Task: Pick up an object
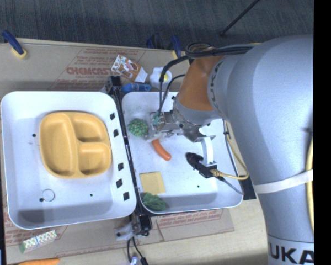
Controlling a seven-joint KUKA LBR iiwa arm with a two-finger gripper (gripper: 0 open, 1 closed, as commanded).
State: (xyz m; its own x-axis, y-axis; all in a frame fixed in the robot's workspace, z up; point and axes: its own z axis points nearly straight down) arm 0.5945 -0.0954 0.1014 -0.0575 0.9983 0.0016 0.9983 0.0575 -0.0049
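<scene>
The gripper (159,121) is low in the right bin (182,200), just right of the broccoli (137,128); whether its fingers are spread cannot be told. A carrot (161,150) lies just nearer. A yellow tray (75,143) sits in the left bin (16,164).

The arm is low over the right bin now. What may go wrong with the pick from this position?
1. The gripper sits between the green broccoli and the orange carrot, so it may push one aside instead of grasping it.
2. Both pieces lie near the bin wall, and a nudged broccoli could jam against it.
3. The arm's loose cable hangs over the bin and might snag.
</scene>
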